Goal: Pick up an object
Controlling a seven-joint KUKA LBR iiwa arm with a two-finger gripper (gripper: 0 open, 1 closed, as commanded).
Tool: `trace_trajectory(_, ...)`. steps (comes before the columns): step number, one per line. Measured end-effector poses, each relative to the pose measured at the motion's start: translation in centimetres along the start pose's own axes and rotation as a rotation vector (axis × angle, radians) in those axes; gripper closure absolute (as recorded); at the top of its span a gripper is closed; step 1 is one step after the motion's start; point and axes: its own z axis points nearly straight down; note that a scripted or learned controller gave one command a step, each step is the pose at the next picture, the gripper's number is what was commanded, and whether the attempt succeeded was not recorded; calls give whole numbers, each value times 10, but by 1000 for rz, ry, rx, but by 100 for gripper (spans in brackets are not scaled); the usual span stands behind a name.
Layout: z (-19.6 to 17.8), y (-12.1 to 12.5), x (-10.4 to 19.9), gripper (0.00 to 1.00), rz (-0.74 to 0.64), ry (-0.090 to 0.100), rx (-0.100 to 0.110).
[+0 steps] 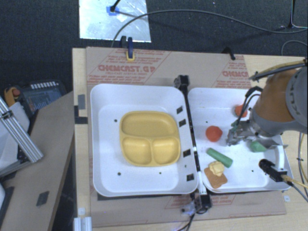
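One green stick (220, 157) | long axis upper-left to lower-right (right bin) | fingers (233, 137): cannot tell

Both bins (144, 93) are white. The divided tray (149, 138) is pale yellow. The ball (214, 133) is red-orange, the stick (219, 157) is green, and the toy food (216, 173) is tan with yellow. The tabletop (144, 64) is beige with red letters.

In the right bin (211, 97) I see open floor along the far wall; the red ball (214, 133), green piece (220, 157) and yellow-brown stack (216, 173) crowd the near left; the yellow tray (149, 137) fills the left bin's (103, 129) middle.
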Motion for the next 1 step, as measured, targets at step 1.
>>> trace_trajectory(1,-44,4,-4,100,-1,-1,-3)
